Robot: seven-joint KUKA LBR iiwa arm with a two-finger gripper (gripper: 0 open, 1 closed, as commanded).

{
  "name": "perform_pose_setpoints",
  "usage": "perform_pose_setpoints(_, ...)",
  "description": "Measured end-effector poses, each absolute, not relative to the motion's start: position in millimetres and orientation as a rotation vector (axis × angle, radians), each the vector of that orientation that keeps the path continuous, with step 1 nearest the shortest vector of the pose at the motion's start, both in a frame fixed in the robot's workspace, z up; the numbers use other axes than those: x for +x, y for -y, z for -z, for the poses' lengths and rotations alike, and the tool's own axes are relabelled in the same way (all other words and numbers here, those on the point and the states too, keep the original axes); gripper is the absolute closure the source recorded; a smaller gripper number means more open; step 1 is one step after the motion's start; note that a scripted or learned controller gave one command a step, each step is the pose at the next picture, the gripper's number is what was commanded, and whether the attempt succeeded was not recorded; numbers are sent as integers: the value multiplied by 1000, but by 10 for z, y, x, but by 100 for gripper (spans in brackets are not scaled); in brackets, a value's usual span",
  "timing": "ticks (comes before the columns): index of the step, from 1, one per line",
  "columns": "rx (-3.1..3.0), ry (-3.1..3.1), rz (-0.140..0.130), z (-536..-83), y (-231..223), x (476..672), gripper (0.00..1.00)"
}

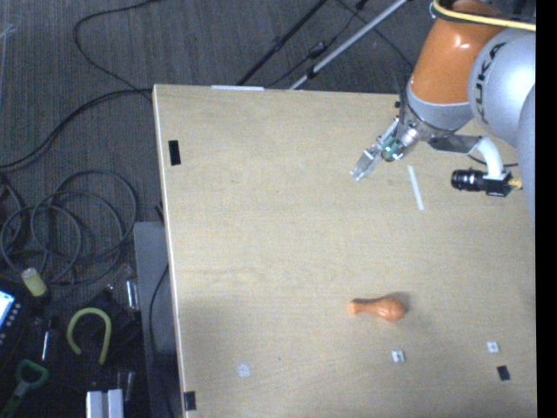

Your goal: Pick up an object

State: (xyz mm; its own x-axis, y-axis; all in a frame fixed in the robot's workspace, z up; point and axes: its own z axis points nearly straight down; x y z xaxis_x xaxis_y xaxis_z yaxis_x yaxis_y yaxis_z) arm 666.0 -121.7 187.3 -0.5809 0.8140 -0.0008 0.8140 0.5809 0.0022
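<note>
Hand (365, 165) of the grey, orange-banded arm hovered over the tan wooden bench (261, 233); whether it was wide or narrow I could not tell, and nothing showed in it. One small orange pear-shaped object (380, 308), bulb with a thin neck, lay well below the hand, slightly right. It looked light, smooth and apt to roll; the bulb seemed the surer hold. One thin white stick (416, 188) lay just right of the hand.
</note>
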Motion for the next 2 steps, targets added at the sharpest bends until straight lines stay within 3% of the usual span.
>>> perform_pose_setpoints(1, 1243, -2885, -1, -1837, 283, 6685, 100)
perform_pose_setpoints(2, 1253, -2881, -1, -1970, 589, 6359, 100)
